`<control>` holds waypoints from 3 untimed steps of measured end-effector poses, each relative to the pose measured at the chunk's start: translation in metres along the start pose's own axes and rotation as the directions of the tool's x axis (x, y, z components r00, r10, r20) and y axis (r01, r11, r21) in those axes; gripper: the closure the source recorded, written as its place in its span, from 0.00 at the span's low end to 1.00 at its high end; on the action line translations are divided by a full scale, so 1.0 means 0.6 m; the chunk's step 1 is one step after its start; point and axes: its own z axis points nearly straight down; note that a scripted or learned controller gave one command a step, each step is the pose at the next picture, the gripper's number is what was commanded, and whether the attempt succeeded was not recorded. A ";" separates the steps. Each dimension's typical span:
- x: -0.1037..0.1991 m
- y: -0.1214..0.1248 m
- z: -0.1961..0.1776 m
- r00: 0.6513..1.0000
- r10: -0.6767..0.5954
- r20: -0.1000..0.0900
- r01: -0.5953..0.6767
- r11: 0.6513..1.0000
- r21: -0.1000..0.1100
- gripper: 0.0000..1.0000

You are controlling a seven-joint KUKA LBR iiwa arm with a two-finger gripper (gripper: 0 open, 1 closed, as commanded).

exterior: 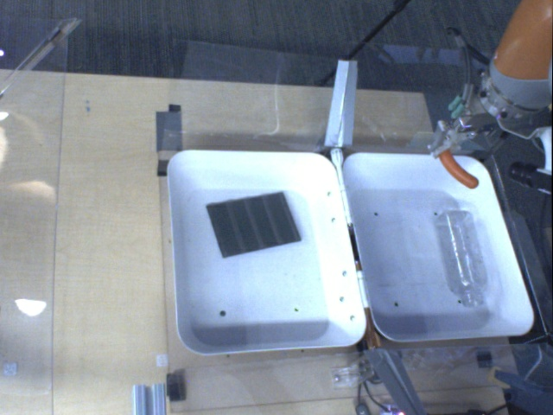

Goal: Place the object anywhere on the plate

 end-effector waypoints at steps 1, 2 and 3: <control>0.094 0.020 -0.166 0.956 0.294 -0.001 -0.294 0.956 0.000 1.00; 0.094 0.020 -0.166 0.956 0.294 -0.001 -0.294 0.956 0.001 0.00; 0.187 -0.028 0.087 0.916 0.401 -0.001 -0.401 0.916 0.008 0.00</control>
